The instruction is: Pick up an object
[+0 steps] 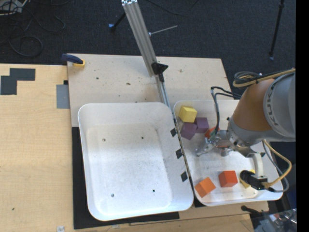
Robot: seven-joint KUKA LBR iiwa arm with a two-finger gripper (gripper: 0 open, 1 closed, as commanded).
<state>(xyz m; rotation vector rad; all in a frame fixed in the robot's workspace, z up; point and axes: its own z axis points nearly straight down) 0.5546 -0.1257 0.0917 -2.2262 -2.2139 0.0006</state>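
Observation:
The right bin (227, 200) holds several blocks. A yellow block (187, 113) lies at its far left, with two purple blocks (189, 130) (202, 124) touching just below it. An orange block (205, 186) and a red block (228, 179) sit near the front rim. My gripper (211, 146) hangs low over the middle of this bin, just right of the purple blocks. A small red piece (210, 133) shows at the gripper's upper edge, and I cannot tell if it is held. The orange-banded wrist (253, 112) hides the bin's right part.
The left bin (128, 161) sits beside the right one, with black clips (178, 152) along the shared wall. A slanted aluminium bar (145, 42) rises behind the bins. Yellow and black cables (260, 180) loop over the right bin's front right corner.

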